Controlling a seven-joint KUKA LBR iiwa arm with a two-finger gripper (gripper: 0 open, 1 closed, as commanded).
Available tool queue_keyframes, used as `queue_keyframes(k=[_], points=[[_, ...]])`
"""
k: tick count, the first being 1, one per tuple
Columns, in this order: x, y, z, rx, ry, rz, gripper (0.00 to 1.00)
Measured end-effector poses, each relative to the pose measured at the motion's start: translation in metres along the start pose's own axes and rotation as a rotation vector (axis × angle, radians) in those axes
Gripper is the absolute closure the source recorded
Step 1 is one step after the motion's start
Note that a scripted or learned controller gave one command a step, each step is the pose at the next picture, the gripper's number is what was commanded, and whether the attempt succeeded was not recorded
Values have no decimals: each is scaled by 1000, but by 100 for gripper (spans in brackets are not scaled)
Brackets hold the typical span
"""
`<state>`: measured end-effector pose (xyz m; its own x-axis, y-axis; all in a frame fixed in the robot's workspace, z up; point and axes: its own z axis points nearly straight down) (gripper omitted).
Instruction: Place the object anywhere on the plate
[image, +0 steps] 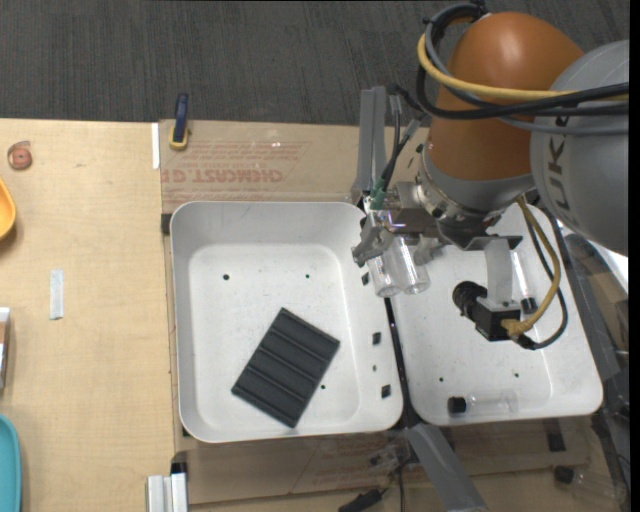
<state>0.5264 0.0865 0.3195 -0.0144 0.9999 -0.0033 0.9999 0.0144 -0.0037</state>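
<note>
The grey arm fills the upper right, reaching over the seam between the two bins. The dark ribbed plate lies flat in the left bin, lower centre. The pincer grasps a clear cup-like object near centre, probably to carry it leftward.

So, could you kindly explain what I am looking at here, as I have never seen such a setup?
This is one picture, taken by a fixed camera above a bench, looking down at a slant. The big grey machine with the orange band is a robot arm reaching in from the right. At its end is a claw, over the seam between two shallow white bins. Something clear and cylindrical sits at the claw; whether it is held, I cannot tell. The left bin holds a dark ribbed rectangular plate, lying flat. The right bin holds a small clear item near its front edge.
</note>
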Motion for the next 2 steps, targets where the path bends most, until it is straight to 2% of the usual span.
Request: queue_keyframes(k=[1, 2], points=[[77, -48, 111, 2, 0, -218, 100], [-4, -48, 128, -2, 2, -945, 100]])
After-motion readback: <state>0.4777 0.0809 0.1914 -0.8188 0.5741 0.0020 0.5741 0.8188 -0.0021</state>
